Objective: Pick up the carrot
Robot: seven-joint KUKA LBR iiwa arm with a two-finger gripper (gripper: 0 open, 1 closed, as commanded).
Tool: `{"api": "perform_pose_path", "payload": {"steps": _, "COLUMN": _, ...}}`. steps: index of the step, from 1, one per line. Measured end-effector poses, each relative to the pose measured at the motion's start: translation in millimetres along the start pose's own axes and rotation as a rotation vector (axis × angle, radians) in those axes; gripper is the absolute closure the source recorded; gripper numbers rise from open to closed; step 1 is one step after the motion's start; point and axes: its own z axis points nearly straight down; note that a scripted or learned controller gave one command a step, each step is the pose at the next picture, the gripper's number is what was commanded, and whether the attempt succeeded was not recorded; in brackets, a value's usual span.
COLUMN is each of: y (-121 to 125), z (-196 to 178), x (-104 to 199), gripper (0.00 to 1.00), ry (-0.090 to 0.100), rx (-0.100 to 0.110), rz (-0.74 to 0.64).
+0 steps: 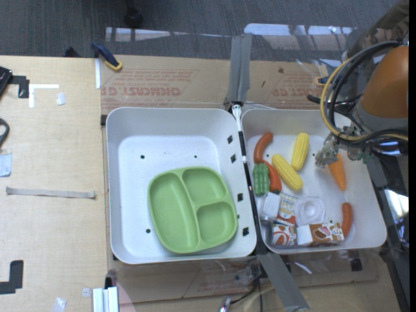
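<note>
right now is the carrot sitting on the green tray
No, the carrot lies in the right bin near the gripper, while the green tray sits in the left bin.

gripper [327,153]: over the right bin's far right side, can't tell what the fingers are doing
carrot [337,173]: just beside and below the gripper, pointy end aimed toward the camera
right bin [364,242]: two corn cobs, sausages, a green veggie, small packets
left bin [123,194]: a green divided tray [193,208] lying flat
</note>
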Motion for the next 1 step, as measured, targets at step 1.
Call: {"api": "perform_pose_path", "payload": {"steps": 1, "y": 40.3, "z": -42.0, "x": 10.6, "gripper": 1.0, "ry": 0.006, "rx": -0.002, "rz": 0.051}}
